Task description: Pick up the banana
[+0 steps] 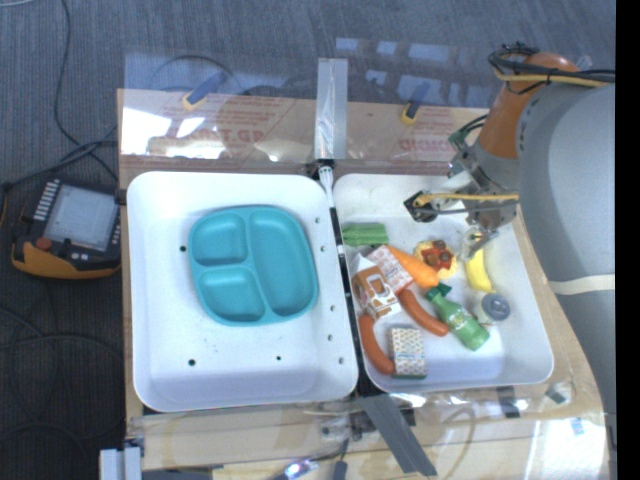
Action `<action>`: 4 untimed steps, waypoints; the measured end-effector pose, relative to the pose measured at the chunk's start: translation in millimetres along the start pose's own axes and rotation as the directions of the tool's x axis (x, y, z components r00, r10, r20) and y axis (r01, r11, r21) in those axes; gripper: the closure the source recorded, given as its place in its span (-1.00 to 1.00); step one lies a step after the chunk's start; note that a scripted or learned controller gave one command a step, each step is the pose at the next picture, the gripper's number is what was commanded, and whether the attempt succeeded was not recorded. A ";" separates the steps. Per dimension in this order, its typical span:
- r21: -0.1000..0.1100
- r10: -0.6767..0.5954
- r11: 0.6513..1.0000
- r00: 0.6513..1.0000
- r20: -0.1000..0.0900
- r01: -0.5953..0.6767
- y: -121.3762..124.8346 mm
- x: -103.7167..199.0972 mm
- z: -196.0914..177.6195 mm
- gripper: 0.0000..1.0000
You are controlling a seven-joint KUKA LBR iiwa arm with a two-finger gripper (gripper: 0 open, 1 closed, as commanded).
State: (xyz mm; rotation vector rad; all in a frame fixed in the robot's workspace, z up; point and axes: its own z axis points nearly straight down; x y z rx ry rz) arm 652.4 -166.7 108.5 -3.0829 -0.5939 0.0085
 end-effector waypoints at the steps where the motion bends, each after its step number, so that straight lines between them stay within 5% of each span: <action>1: -0.003 0.178 0.984 0.984 -0.001 -0.178 40.7 -52.7 -99.7 -1.00; 2: -0.002 0.175 0.985 0.985 0.001 -0.175 34.9 -10.4 13.3 -1.00; 3: -0.002 0.177 0.984 0.984 -0.002 -0.177 47.5 -32.3 -86.3 -1.00; 4: -0.002 0.172 0.985 0.985 -0.001 -0.172 37.8 -16.4 13.4 -1.00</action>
